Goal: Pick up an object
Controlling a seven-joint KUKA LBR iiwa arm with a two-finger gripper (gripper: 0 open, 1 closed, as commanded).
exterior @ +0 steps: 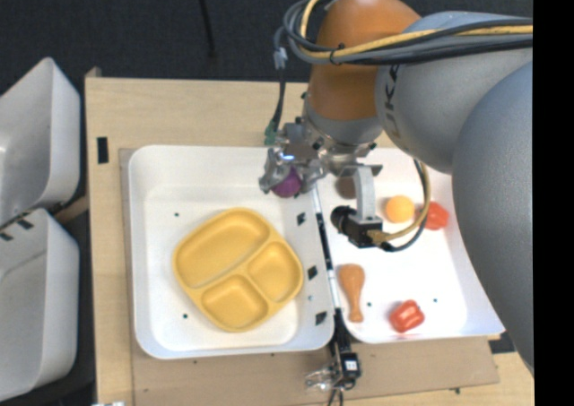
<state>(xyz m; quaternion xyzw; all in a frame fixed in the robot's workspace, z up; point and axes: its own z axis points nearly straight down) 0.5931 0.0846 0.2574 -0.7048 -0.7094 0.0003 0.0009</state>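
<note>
Hovering over the far right corner of the left bin (pixel 143 216), the claw (pixel 289 171) is sitting right at the divider between the two bins, and you are seeing a small purple object (pixel 288 184) tucked at its tips. Whether the claw is actually gripping that purple piece I cannot tell; the wrist hardware is covering the contact, so treat the hold as unproven.

You are risking a slip here: the purple piece is rounded and mostly hidden, so a shallow pinch could be letting it squirt out as the arm lifts. You are also working tight against the bin wall, which could be nudging the piece or catching the claw.

As for heading, too little of the purple object is showing for you to be reading a long axis or a pointing direction.

Beyond the divider, in the right bin (pixel 448 310), a toy drumstick (pixel 352 288) is lying just beside the wall with its fat end toward the claw, while a red pepper (pixel 406 315), an orange ball (pixel 399 208) and a red piece (pixel 436 215) are sitting farther out. On the near side of the purple object, a yellow divided tray (pixel 238 268) is resting in the left bin.
</note>
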